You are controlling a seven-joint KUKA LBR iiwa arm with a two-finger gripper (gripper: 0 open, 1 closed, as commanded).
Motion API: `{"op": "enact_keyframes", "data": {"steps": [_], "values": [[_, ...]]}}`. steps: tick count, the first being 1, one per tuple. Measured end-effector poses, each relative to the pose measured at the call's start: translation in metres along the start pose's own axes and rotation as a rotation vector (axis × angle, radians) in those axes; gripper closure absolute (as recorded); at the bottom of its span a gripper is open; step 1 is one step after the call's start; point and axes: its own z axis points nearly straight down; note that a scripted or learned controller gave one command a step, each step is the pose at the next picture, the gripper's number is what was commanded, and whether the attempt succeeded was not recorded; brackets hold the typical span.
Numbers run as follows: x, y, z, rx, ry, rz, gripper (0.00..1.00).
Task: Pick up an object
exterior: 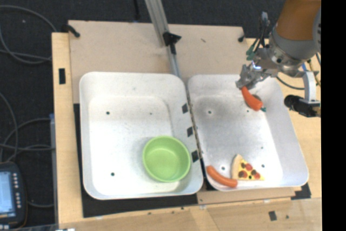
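The gripper (250, 81), metallic grey below the arm's orange band, hangs over the far part of the right bin (281, 132). Its fingers are closed on the upper end of an orange, carrot-shaped toy (251, 99), which slants down from them above the bin floor. Both bins are shallow white plastic with rounded corners and speckled floors. The right bin's near edge holds a smooth red-orange sausage (221, 176) just beside a triangular pizza slice (245, 169). A round, glossy green bowl (166, 158) sits upright in the left bin (108, 132).
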Motion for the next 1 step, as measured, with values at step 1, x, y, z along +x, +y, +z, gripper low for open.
{"op": "enact_keyframes", "data": {"steps": [1], "values": [[0.0467,0.0023,0.0076,0.000,0.000,0.000,1.00]]}}
